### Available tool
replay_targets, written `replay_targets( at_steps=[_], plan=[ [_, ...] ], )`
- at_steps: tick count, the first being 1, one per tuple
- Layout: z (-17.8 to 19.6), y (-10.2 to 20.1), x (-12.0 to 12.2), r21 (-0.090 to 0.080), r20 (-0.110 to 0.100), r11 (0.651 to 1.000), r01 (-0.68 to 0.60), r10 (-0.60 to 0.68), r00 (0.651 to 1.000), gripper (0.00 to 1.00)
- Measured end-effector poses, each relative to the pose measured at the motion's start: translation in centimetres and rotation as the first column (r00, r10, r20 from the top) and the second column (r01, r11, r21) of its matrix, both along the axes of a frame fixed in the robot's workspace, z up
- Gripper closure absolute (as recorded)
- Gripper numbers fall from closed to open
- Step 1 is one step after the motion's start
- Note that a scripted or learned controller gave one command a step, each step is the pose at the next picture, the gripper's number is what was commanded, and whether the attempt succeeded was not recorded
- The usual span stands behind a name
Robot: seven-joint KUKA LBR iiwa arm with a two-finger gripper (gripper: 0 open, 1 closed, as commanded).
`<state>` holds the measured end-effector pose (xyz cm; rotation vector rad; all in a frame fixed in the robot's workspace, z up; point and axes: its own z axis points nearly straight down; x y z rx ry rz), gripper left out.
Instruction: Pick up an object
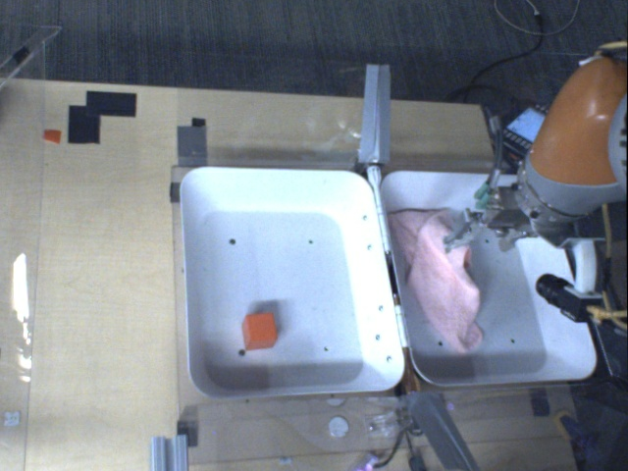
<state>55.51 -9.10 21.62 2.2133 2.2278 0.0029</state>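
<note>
Here the end effector (469, 232) hangs over the right bin (564, 361), whether spread or pinched I cannot tell, at the upper edge of the pink cloth (442, 283), whose long axis runs down-right from it.

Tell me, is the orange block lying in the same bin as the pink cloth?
No. The orange block lies in the left bin, while the pink cloth lies in the right bin.
</note>
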Motion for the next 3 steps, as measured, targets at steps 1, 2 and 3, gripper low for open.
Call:
replay_targets(
  at_steps=[1, 2, 3],
  plan=[
    [-11.8, -2.4, 3.0, -0.001, 0.011, 1.000, 0.030, -0.030, 0.999, 0.00],
    [-12.2, -0.7, 1.3, -0.013, 0.022, 0.941, -0.338, 0.338, 0.941, 0.00],
    [-12.4, 0.1, 6.7, -0.008, 0.016, 0.956, -0.293, 0.293, 0.956, 0.00]
  ],
)
